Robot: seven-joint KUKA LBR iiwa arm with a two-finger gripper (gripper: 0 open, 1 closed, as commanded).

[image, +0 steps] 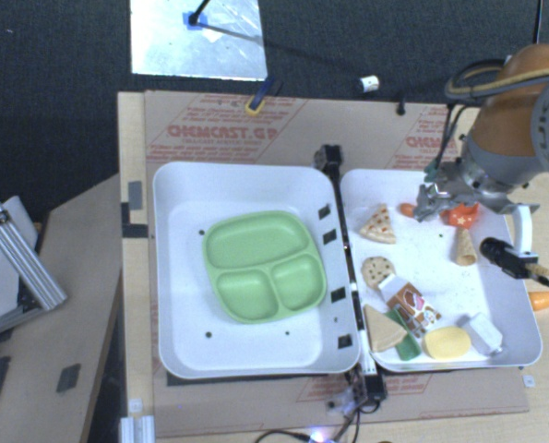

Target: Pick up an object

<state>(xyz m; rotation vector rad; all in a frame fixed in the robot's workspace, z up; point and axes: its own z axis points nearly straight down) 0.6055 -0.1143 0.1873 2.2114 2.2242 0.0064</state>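
Nearest, along the right bin's (pixel 509 344) front edge, toys crowd together: a yellow piece (pixel 447 342), a wrapped snack (pixel 412 305), a cookie (pixel 377 269). Farther back, the gripper (pixel 428 201) hovers, its grasp impossible to judge. A red toy (pixel 460 215) lies at its three o'clock, a pizza slice (pixel 378 223) at eight o'clock, with open floor between.

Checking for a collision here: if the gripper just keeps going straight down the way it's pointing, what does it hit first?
Probably the bare floor of the right bin. The gripper points down between the small orange piece and the red toy; depth is unclear.
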